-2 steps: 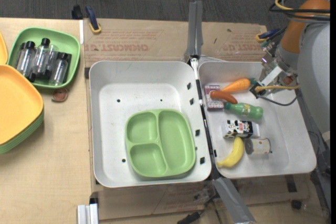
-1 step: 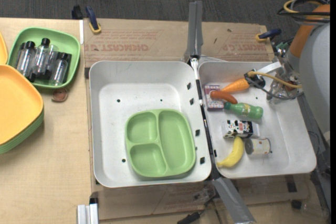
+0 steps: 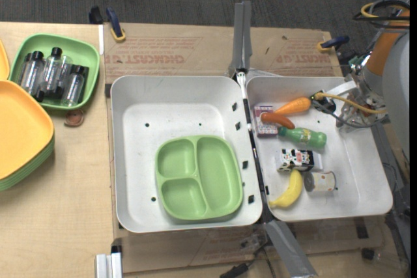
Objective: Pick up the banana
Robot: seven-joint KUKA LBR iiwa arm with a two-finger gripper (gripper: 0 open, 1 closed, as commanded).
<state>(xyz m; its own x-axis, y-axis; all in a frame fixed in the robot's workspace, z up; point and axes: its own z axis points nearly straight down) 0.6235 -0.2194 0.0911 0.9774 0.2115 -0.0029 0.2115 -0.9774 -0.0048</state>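
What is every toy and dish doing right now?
banana: lying in the right bin, untouched
carrot: lying flat
green bottle: on its side
can: tipped over
green tray: flat in the left bin
pincer: over the right bin, away from the banana

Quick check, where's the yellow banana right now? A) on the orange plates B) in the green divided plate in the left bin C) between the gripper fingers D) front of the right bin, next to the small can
D: the curved yellow banana lies near the front edge of the right white bin, beside the small grey can and below the black-and-white carton.
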